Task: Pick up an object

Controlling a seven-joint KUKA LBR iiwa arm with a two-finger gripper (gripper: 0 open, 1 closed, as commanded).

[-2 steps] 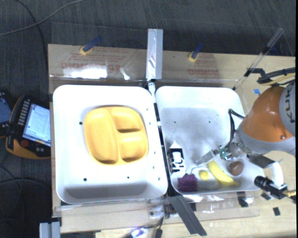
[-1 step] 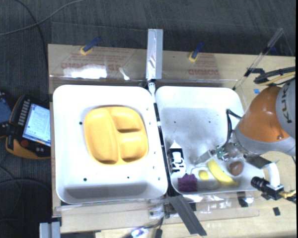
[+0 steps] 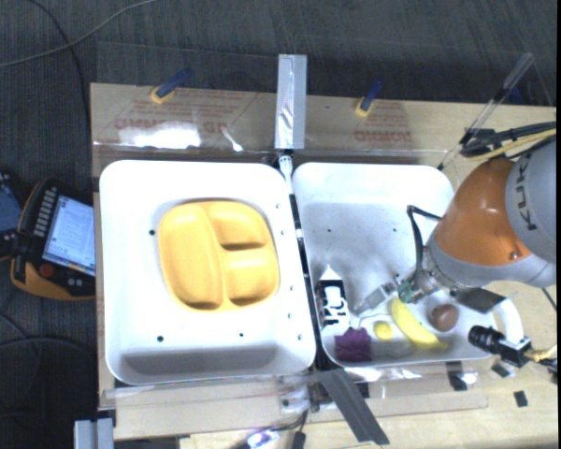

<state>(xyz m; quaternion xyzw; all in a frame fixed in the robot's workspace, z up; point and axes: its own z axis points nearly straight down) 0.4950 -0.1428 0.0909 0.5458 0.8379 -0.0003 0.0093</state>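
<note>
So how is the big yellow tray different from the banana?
The yellow tray is much larger than the banana. The tray is a wide rounded dish split into compartments; the banana is a slim curved shape. The tray lies alone in the left bin, while the banana sits in the right bin among a purple thing and a brown thing. Both are yellow.

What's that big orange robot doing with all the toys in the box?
The robot arm is reaching into the right white bin, down among a little pile of toys: a yellow banana, a purple thing, a brown ball-like thing and a small black-and-white object. Its gripper sits low, right next to the banana. I can't see it holding anything yet. The left bin holds a yellow divided tray.
</note>
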